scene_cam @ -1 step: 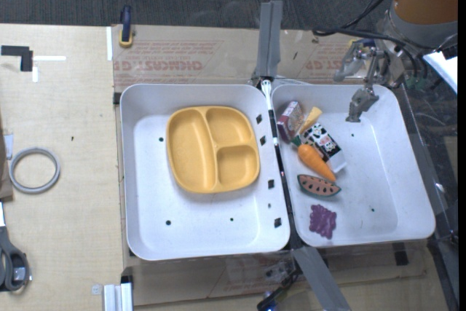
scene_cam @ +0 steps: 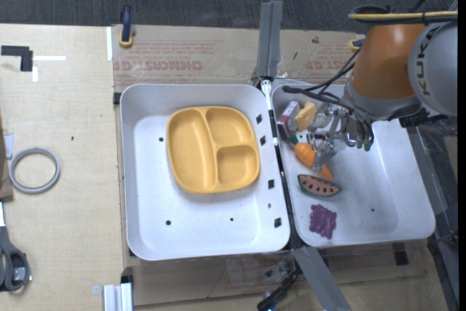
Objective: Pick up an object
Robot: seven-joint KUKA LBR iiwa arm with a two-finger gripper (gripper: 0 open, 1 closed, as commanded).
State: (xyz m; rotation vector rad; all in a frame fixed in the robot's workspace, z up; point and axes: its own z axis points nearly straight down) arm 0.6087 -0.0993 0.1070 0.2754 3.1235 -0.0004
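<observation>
The hand (scene_cam: pixel 325 144), whose grip I cannot tell, hangs over the small orange toy carrot (scene_cam: pixel 306 154), likely light, rigid and slippery; best grasped mid-body.

Plate (scene_cam: pixel 213 149) in the left bin (scene_cam: pixel 138 178) — toy foods (scene_cam: pixel 319 186) in the right bin (scene_cam: pixel 393 207).

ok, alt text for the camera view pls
The gripper hangs low in the right bin over an orange toy carrot, with a watermelon slice and purple grapes nearby. The left bin holds a yellow divided plate.
</observation>
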